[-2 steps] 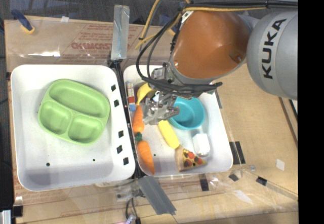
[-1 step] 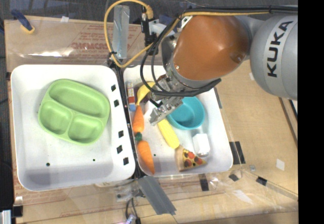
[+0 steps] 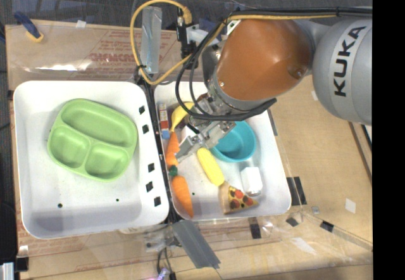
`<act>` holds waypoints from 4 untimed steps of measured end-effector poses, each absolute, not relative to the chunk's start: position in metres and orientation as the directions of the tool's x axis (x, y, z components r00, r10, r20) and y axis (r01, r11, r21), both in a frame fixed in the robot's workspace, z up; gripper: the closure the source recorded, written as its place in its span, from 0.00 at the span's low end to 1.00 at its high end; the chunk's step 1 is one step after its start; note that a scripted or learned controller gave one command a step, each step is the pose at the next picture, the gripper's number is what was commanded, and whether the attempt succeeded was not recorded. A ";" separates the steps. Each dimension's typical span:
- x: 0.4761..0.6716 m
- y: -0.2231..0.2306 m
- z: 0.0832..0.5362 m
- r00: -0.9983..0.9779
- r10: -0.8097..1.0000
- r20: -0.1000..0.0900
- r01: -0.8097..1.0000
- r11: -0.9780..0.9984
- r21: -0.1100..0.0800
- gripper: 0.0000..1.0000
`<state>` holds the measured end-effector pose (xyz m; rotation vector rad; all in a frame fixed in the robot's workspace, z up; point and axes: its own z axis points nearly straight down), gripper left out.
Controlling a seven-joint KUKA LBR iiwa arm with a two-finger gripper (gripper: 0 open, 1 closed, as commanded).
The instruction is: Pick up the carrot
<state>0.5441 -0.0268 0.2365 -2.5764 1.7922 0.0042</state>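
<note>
Currently the gripper (image 3: 193, 140) hangs low in the right bin (image 3: 275, 177), left of the blue bowl (image 3: 237, 144), fingers slightly apart with nothing between them. Two carrots sit along the bin's left wall: one (image 3: 171, 149) just left of the fingertips, another (image 3: 182, 192) nearer the camera. Risk: the yellow corn (image 3: 211, 166) lies just beside the gripper, so a close could catch it instead, and the wall leaves little room for a finger behind the carrot. Green plate (image 3: 93, 139) in the left bin is irrelevant.
</note>
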 end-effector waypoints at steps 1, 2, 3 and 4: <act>0.504 -0.079 0.189 -0.114 -0.993 -0.001 -0.993 0.114 0.006 0.00; 0.476 -0.096 0.090 -0.348 -0.937 0.000 -0.937 0.348 0.005 0.00; 0.476 -0.092 0.098 -0.339 -0.941 -0.001 -0.941 0.339 0.010 1.00; 0.491 -0.095 0.223 -0.230 -0.973 -0.002 -0.973 0.230 -0.009 1.00</act>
